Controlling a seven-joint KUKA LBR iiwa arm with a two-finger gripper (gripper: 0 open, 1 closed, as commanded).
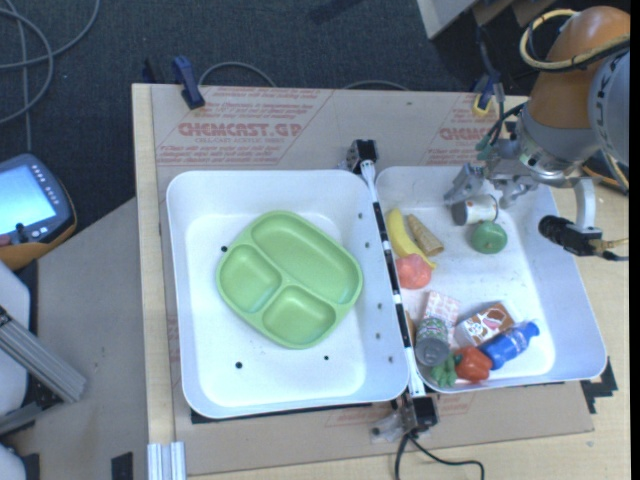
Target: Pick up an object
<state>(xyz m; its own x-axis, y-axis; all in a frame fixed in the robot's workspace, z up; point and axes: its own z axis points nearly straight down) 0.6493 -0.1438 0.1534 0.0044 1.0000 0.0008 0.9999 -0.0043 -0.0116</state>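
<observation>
Green round object (489,237) lies just below gripper (478,203), apart from fingers, no long axis evident; finger opening cannot be told.

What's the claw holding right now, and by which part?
Cannot tell. The claw sits low in the right bin, right above the green round object, but no object is visibly between its fingers.
</observation>
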